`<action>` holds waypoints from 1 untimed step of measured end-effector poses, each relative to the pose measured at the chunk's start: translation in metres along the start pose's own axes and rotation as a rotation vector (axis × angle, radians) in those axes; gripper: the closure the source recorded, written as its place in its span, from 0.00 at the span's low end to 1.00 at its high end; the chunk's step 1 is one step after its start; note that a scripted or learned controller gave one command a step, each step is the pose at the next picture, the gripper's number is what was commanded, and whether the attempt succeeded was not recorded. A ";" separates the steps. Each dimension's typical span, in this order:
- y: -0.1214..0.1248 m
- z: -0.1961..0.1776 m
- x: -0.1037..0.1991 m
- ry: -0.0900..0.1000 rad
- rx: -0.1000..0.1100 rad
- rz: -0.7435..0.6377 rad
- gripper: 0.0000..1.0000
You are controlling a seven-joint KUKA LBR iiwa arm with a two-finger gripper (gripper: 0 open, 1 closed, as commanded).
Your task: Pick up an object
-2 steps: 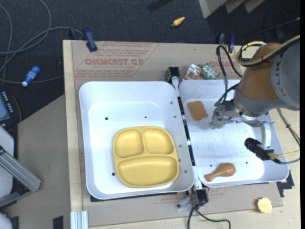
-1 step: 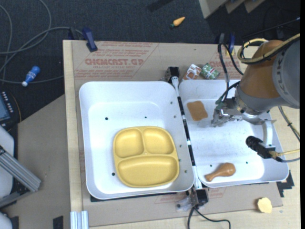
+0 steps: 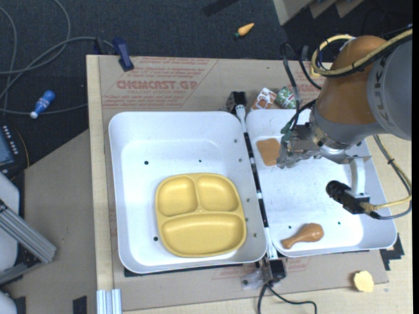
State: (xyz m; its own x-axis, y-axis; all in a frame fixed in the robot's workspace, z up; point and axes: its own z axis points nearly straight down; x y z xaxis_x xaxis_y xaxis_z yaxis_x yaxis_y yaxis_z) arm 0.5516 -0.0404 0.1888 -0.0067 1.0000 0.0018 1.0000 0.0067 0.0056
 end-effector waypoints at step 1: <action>0.056 0.059 -0.074 -0.006 0.005 0.011 1.00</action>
State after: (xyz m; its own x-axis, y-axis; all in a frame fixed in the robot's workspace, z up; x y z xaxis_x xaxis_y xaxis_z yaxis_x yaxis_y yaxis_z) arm 0.6087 -0.1139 0.1300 0.0046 1.0000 -0.0040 1.0000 -0.0046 0.0003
